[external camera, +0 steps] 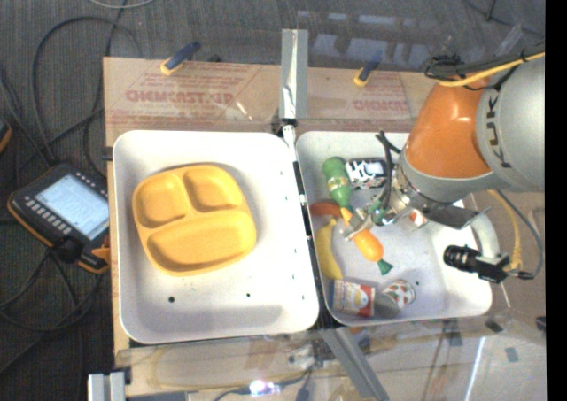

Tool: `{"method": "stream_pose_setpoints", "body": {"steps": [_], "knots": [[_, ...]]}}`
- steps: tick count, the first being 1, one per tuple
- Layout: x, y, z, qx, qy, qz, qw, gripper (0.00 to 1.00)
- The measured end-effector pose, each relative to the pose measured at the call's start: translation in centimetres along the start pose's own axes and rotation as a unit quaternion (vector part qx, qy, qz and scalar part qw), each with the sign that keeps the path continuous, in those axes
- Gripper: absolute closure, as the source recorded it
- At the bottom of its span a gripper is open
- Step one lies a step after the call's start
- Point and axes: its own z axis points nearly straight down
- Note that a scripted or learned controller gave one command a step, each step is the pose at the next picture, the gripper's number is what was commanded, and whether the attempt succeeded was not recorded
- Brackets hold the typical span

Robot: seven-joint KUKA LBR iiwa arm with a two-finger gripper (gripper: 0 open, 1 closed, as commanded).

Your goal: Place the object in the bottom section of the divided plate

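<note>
The pincer (376,213) hangs low in the right bin (461,297), amid a carrot (370,247), banana (329,253) and green bottle (336,180); whether it is apart or together I cannot tell. The yellow plate (195,218) lies in the left bin (208,311).

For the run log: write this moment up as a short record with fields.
left bin: holds the yellow divided plate, all three sections bare
right bin: holds a green bottle, banana, toy carrot, a red and white packet and a black and white item
arm: reaches in over the right bin
gripper: low over the clutter, just above the carrot; finger state unclear
plate's bottom section: nothing placed yet
</note>
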Motion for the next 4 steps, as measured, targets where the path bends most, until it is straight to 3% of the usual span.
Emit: {"method": "stream_pose_setpoints", "body": {"steps": [1, 2, 3, 4], "knots": [[9.2, 2.7, -1.1, 0.0, 0.001, -0.03, 0.9995, 1.0], [13.9, 10.3, -3.6, 0.0, -0.001, -0.071, 0.9975, 1.0], [18.8, 12.7, -5.7, 0.001, -0.001, 0.04, 0.9992, 1.0], [18.7, 12.6, -5.7, 0.0, -0.003, 0.041, 0.9991, 0.0]]}}
